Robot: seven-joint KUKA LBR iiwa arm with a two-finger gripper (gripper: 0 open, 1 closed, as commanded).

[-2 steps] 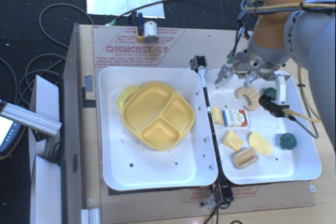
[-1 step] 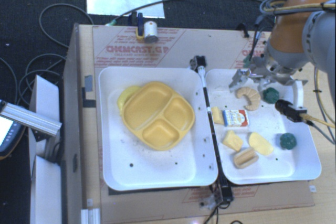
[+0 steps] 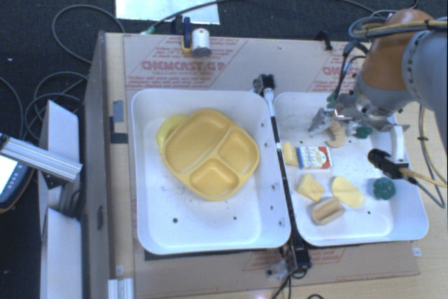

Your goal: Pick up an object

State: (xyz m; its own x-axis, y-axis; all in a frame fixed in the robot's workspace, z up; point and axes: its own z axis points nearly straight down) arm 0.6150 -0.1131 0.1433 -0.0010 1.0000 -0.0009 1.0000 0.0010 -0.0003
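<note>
Gripper [image 3: 327, 120] low at the back of the right bin [image 3: 402, 224], just beside a small tan toy piece [image 3: 337, 138]; can't tell its state. The piece looks light, stiff and slippery; best pinched across its narrow middle.

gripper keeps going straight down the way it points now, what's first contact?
Likely the small tan curved piece under the gripper, else the right white bin's floor. Depth is unclear from this slanted view.

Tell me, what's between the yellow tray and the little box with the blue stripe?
In the camera view, between the yellow tray and the box run the two bins' touching rims, and then a small pale yellow piece right beside the box.
</note>
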